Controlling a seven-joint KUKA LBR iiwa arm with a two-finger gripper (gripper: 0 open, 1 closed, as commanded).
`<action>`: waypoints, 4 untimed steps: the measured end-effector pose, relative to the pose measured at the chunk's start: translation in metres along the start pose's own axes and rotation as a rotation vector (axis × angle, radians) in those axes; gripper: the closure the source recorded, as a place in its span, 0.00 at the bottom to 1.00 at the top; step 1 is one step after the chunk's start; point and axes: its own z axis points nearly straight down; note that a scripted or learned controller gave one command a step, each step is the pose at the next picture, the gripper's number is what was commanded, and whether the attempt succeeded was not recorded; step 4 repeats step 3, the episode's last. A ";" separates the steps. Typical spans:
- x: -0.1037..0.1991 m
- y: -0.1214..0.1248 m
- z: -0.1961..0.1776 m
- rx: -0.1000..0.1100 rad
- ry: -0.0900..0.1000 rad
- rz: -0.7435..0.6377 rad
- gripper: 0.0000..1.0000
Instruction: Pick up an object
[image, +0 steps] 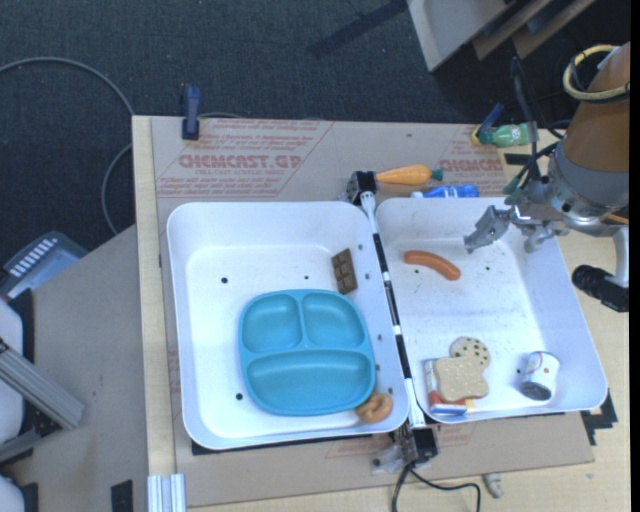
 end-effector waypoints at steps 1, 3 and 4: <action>0.013 0.037 0.138 0.000 0.001 -0.001 0.00; 0.075 0.022 0.037 -0.001 0.001 -0.001 1.00; 0.075 0.022 0.037 -0.001 0.001 -0.001 1.00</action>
